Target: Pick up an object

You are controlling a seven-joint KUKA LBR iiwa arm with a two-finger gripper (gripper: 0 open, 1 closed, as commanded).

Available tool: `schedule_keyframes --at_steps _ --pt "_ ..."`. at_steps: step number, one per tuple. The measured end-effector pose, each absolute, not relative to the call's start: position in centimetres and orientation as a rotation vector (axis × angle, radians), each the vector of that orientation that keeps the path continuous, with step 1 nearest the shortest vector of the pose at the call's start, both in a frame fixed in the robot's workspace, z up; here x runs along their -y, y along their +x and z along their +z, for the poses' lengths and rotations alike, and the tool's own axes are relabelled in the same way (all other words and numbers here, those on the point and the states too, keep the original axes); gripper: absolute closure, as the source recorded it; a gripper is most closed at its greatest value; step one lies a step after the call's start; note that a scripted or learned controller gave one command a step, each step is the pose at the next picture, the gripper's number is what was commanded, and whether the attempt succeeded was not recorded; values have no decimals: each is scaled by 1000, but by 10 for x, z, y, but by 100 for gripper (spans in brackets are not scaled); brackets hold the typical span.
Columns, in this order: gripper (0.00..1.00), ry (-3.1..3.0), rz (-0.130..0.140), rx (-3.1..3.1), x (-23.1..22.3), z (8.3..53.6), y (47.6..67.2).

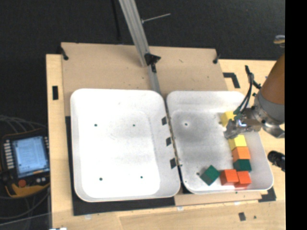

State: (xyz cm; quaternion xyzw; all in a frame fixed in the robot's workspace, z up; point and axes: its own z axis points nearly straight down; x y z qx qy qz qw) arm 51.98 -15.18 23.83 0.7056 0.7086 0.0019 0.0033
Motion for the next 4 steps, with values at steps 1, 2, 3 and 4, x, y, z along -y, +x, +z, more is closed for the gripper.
schedule_keyframes --at_steps 1,2,3,4 --pt "100 2210 6 -2228 100 247 530" --pt "100 2213 2 -2227 48 235 547" --pt "100 2213 4 -2228 5 242 559" --pt "100 2213 3 -2227 -43 237 566"
